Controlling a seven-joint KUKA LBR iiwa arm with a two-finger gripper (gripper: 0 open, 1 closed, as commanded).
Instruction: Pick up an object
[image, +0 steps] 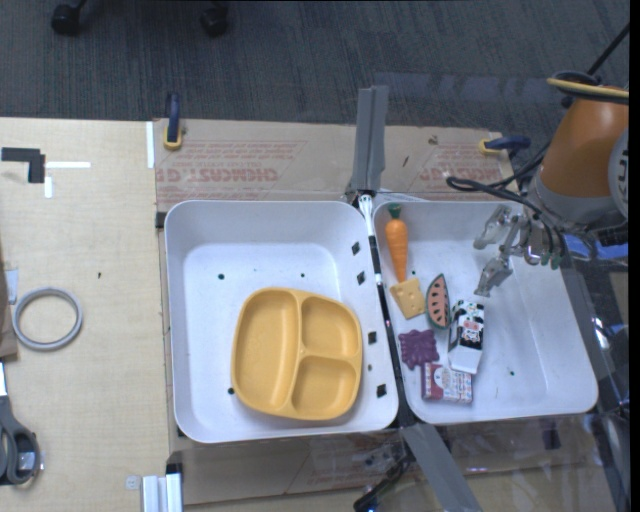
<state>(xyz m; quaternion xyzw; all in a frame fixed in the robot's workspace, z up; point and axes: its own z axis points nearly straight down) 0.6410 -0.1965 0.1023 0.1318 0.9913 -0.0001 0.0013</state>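
The gripper (497, 262) hangs over the upper part of the right bin (540, 390), its two metal fingers (493, 276) slightly apart with nothing between them. Bare white floor lies below and to the right of it, out to the bin's right rim.

Six small things lie to its left and lower left, along the bin's left wall:
- one carrot (397, 245), farthest up
- one cheese slice (407, 297), just below the carrot
- one watermelon slice (437, 301), beside the cheese
- one milk carton (467, 338), nearest the fingers but apart from them
- one purple piece (418, 347)
- one red box (447, 384), lowest

Farther left, past the divider, the left bin (200, 250) holds one yellow plate (297, 353) with three compartments. Well beyond that, one tape roll (44, 318) lies on the bench (80, 420).
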